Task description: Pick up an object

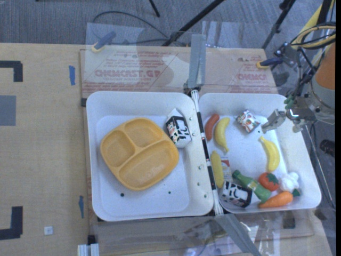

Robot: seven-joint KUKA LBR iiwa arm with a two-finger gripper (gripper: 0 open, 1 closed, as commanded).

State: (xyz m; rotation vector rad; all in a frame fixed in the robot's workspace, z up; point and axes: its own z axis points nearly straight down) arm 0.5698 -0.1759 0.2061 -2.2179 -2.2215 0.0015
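Over the right bin's (314,191) far right edge the gripper (277,119) hung with its fingers spread and nothing between them, apparently just above the floor, though the height was hard to judge. Near it toward the far edge lay a small wrapped packet (248,120), with bare floor between. A banana (271,154) curved along the right edge; another banana (221,134) and a red sausage (211,126) lay by the left wall. A carrot (276,199), green bottle (250,184) and cow-patterned carton (236,193) crowded the near edge. The left bin (106,201) held a yellow divided plate (139,152).
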